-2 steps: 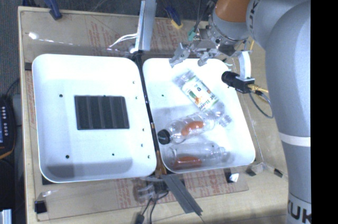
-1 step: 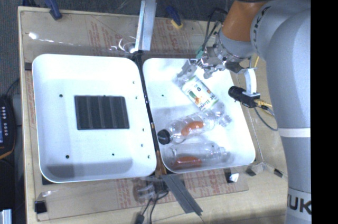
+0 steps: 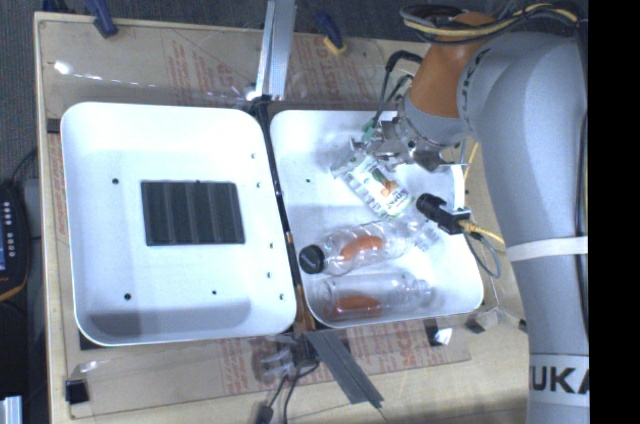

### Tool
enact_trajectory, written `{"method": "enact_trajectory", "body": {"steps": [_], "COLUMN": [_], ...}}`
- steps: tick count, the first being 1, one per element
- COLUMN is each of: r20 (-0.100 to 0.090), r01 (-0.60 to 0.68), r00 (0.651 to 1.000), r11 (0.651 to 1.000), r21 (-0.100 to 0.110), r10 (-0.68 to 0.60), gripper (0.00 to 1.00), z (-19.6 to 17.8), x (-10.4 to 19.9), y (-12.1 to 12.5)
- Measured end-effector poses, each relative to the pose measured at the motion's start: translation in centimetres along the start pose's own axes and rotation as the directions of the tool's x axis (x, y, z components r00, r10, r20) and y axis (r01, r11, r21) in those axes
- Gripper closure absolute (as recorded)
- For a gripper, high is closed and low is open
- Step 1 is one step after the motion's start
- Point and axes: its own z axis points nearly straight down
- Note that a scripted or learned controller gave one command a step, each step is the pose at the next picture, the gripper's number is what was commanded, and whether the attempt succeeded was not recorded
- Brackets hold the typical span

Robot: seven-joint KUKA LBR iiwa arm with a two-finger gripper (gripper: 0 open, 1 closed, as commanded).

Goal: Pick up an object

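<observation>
The gripper (image 3: 385, 150) is hanging low over the right bin (image 3: 300, 137), right at a crinkly packet (image 3: 378, 184); I cannot tell how it is set. Two clear bottles (image 3: 365, 247) are lying nearby. The slick wrapper could be slipping free on any lift.

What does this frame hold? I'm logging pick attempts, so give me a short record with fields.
left bin: holds a dark ribbed panel
right bin: clear plastic bottles, several lying down
black-capped bottle: on its side, mid-bin
front bottle: lying by the near wall
labelled bottle: just beneath the tool
tool: low over the right bin's far part
grasp: cannot tell
</observation>
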Motion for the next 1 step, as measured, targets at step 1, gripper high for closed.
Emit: {"method": "enact_trajectory", "body": {"steps": [1], "r20": [-0.002], "r01": [0.109], "r00": [0.994], "r11": [0.994], "r21": [0.002], "r10": [-0.109], "gripper": [0.00], "z": [0.01], "x": [0.17], "y": [-1.36]}}
